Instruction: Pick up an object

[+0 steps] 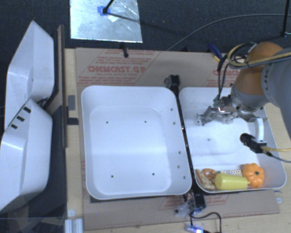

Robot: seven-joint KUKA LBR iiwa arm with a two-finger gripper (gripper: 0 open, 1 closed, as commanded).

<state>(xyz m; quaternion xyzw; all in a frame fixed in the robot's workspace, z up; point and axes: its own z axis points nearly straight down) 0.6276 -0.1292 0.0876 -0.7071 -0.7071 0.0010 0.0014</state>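
My gripper [204, 117] hangs over the upper left part of the right bin [199, 97], pointing toward the divider between the two bins. Several small objects lie along that bin's near edge, well below the gripper. They include an orange pumpkin-shaped toy [253, 174], a yellow oblong piece [230, 181] and an orange-and-white item [207, 175] in the near left corner. A thin striped piece [230, 172] rests just behind the yellow one. None of these touches the gripper.
The left bin [89, 130] sits beside the right one, with a black clip strip [183, 130] between them. Spare white bins [24, 115] lean at the far left. A shiny metal sheet [105, 13] lies beyond the bench.
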